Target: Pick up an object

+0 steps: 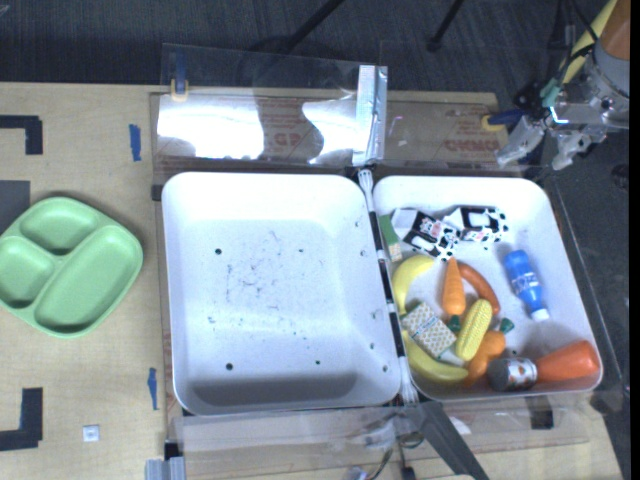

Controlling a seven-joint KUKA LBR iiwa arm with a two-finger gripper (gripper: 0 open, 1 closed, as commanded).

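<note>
No text or labels legible anywhere

One fixed camera hangs above the bench (pixel 90 118), looking down at a slant. The two white bins (pixel 270 288) fill the middle of its view; a green plate (pixel 65 265) lies to their left, and dark floor shows beyond their far edge.
</note>
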